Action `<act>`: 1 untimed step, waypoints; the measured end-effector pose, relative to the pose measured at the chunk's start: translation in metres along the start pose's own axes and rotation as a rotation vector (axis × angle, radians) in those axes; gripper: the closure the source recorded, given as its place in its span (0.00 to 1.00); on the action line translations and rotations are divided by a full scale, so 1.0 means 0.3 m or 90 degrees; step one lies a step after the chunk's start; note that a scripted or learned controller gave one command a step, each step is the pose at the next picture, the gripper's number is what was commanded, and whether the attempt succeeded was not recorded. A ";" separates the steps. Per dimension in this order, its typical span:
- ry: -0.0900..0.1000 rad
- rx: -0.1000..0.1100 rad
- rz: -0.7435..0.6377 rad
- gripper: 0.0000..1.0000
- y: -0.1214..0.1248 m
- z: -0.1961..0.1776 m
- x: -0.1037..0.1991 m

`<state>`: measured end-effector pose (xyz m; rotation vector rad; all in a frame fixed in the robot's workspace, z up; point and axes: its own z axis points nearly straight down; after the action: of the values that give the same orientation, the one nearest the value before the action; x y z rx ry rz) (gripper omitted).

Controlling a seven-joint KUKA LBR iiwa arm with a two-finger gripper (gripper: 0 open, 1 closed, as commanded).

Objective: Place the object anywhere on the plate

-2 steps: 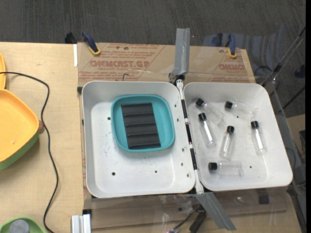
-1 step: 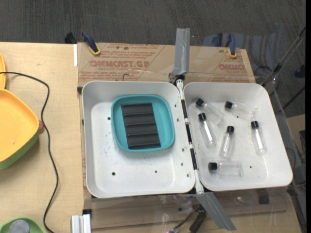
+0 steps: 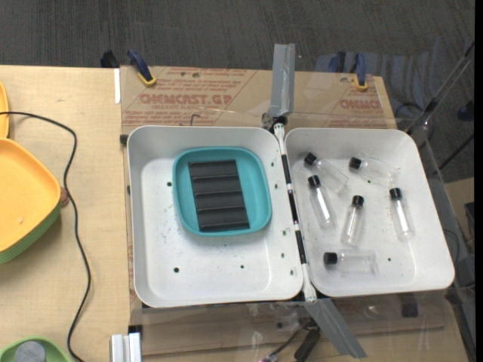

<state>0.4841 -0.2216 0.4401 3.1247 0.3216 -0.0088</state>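
The hand's opening we cannot tell. Six clear, black-capped vials (image 3: 321, 202) lie right of the teal plate (image 3: 181, 194), in the neighbouring bin (image 3: 426, 274). They look light, slick and likely fragile, so we would grip one mid-barrel, crosswise.

Two shallow white bins sit side by side on the desk (image 3: 90, 127). The left bin (image 3: 151, 262) holds a teal plate (image 3: 260, 194) with a dark ribbed insert (image 3: 219, 194) lying in its middle. The right bin (image 3: 423, 270) holds six clear vials with black caps, scattered apart: one near the top left (image 3: 317, 164), one at the top (image 3: 367, 168), one at left (image 3: 320, 200), one in the middle (image 3: 353, 219), one at right (image 3: 400, 212), and one lying near the bottom (image 3: 351, 260). Yellow dishes (image 3: 23, 202) rest at the desk's left edge, beside a black cable (image 3: 75, 225).
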 end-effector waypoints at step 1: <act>0.000 0.000 0.000 0.00 0.000 0.000 0.001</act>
<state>0.4844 -0.2215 0.4400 3.1248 0.3218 -0.0090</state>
